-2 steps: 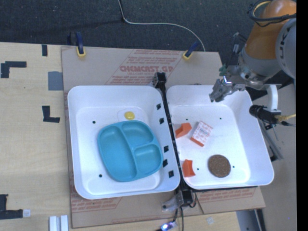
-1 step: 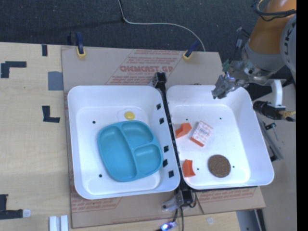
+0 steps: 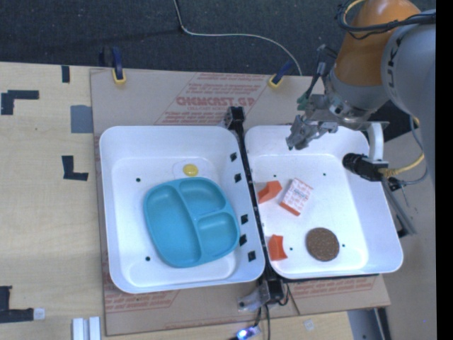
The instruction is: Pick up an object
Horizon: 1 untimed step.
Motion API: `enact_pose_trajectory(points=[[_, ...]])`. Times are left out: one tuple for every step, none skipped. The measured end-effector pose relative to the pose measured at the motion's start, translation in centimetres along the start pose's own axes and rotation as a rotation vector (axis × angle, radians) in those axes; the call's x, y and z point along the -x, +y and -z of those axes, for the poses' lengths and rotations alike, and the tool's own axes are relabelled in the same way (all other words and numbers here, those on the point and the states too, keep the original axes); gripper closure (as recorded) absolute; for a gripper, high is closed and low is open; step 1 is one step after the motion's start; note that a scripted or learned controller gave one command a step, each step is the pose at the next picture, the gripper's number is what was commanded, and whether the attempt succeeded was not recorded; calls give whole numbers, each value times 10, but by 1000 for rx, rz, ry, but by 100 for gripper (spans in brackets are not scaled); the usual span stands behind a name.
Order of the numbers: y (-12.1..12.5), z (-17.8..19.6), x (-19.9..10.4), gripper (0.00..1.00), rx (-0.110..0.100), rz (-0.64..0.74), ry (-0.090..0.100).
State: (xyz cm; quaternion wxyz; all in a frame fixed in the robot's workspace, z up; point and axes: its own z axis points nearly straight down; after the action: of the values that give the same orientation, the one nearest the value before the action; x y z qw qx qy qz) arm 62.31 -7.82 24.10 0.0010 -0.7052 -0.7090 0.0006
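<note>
Four small things lie in the right bin (image 3: 368, 190), all nearer its front than the end effector (image 3: 301, 137), which hangs over the bin's far left corner. Whether the end effector is wide or narrow cannot be told from this view, and nothing shows between its tips. Nearest to it are the white packet with red print (image 3: 296, 196) and the orange block (image 3: 268, 191), side by side around the bin's middle, the block close to the dividing wall. A second orange piece (image 3: 276, 247) sits by the front left corner, and the brown round disc (image 3: 322, 244) lies just right of it, near the front edge. Bare white floor stretches along the right bin's far and right sides. In the left bin (image 3: 120, 154) a blue divided tray (image 3: 191, 220) fills the middle, with a small yellow piece (image 3: 190, 169) just beyond it toward the far edge of the table (image 3: 42, 190).
</note>
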Motion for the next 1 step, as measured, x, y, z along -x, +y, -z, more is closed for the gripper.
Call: enact_pose_trajectory(points=[[5, 0, -45, 100, 2, 0, 0]])
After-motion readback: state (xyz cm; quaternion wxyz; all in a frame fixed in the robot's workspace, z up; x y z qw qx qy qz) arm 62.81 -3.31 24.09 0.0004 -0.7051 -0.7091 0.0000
